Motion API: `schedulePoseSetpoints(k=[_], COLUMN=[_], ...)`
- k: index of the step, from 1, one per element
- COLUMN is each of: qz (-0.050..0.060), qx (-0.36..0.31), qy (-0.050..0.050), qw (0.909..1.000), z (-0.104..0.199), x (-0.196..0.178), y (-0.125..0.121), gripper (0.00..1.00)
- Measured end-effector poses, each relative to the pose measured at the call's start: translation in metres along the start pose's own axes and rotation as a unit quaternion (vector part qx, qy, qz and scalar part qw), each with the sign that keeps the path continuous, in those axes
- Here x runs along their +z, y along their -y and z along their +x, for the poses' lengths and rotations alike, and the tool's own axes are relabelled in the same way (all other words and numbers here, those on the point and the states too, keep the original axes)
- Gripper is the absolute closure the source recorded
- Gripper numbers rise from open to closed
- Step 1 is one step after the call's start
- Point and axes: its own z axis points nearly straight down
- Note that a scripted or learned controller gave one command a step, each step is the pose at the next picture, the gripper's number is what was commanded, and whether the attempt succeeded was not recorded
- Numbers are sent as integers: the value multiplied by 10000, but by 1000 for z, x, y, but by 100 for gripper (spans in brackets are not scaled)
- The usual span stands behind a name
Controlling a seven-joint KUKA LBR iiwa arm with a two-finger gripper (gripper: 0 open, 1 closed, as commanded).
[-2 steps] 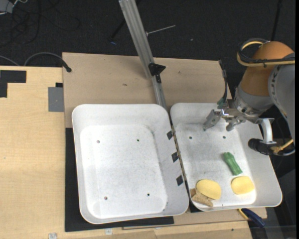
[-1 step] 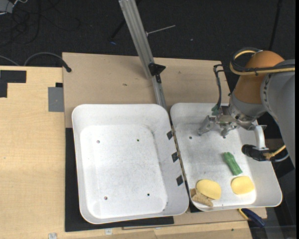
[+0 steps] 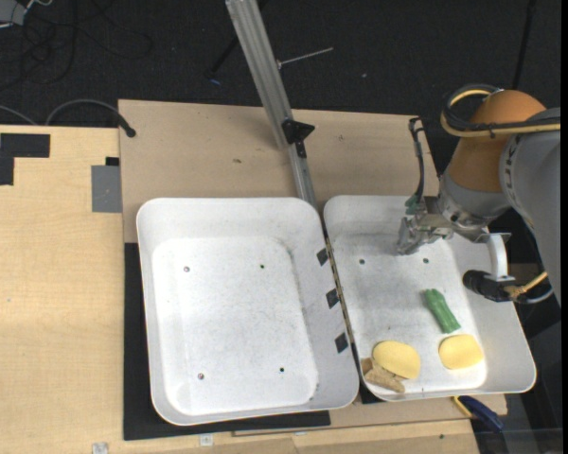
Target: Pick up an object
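1. The things to pick from lay in the right bin (image 3: pixel 360 218), all at its near end.
2. A small green stick (image 3: pixel 443 310) lay on the bin floor, tilted, a little up from the near wall.
3. A round yellow piece (image 3: pixel 461 351) sat just below the green stick, close to it.
4. A second yellow piece (image 3: pixel 397 358) sat to the left of the first one, with a gap between them.
5. A small tan chunk (image 3: pixel 385 378) touched the lower left side of the second yellow piece, right by the near rim of the right bin.
6. The gripper (image 3: pixel 412 237) hung over the far part of the right bin, well apart from the green stick and the 2 yellow pieces.
7. Nothing could be seen in the gripper, and it was too small and dark for me to tell how it stood.
8. The grey arm with its orange band (image 3: pixel 492 135) came in over the far right corner of the right bin.
9. The left bin (image 3: pixel 161 218) sat just beside the right bin, with their side walls meeting.
10. A silver metal bar (image 3: pixel 265 83) rose at a slant from behind the spot where the right bin met the left bin.
11. Both bins sat on a brown board (image 3: pixel 199 149), which showed behind the right bin.
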Motion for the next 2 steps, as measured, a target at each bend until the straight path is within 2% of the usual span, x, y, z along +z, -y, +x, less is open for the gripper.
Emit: schedulePoseSetpoints(k=[1, 2], qz=[-38, -29], qx=[7, 2], qy=[7, 7], qw=[10000, 10000], z=[-1, -2], x=[-64, -107], y=[0, 2], gripper=[100, 100])
